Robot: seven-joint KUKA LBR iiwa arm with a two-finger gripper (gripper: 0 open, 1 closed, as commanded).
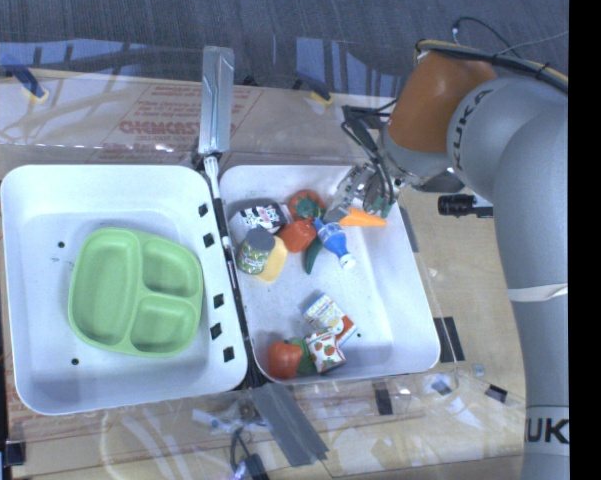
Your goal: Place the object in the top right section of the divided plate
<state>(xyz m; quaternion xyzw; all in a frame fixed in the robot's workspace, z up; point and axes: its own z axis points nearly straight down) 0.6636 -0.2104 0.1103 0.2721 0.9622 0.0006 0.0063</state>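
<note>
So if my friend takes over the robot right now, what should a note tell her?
The gripper is low at the top of the right bin, beside the orange carrot; whether it holds anything is unclear.
The green divided plate sits in the left bin with nothing on it.
The other toys, including a blue bottle and tomato, lie in the right bin.
Done: nothing placed. Left: grasp an object, carry it to the plate's top right section.

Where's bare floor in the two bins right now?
Left bin: a bare strip all round the green plate, widest above it. Right bin: crowded top and bottom centre; bare patch right of the cartons, below the bottle.
</note>
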